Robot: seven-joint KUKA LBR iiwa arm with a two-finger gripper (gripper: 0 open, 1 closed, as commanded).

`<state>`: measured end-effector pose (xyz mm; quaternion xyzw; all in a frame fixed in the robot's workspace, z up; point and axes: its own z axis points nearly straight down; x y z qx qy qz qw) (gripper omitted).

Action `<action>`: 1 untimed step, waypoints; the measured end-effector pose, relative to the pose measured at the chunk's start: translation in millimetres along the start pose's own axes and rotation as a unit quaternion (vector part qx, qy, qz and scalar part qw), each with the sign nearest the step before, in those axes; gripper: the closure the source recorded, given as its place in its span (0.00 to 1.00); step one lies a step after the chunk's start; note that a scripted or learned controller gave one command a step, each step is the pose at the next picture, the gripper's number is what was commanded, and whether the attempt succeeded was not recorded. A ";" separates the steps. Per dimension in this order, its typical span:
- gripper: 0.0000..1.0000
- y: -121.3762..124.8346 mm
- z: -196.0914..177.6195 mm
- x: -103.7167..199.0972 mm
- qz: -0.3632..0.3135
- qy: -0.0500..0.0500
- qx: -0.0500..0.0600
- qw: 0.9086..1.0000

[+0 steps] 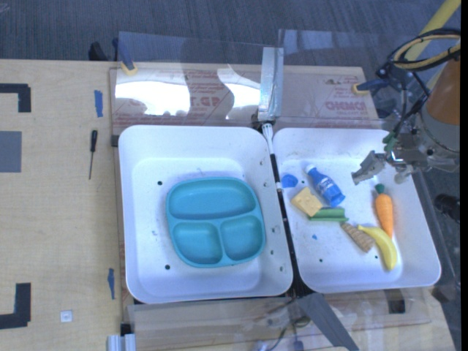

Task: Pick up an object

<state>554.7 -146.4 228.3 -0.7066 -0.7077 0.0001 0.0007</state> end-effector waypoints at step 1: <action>0.00 19.2 136.6 40.2 -0.006 -0.002 -0.008 1.000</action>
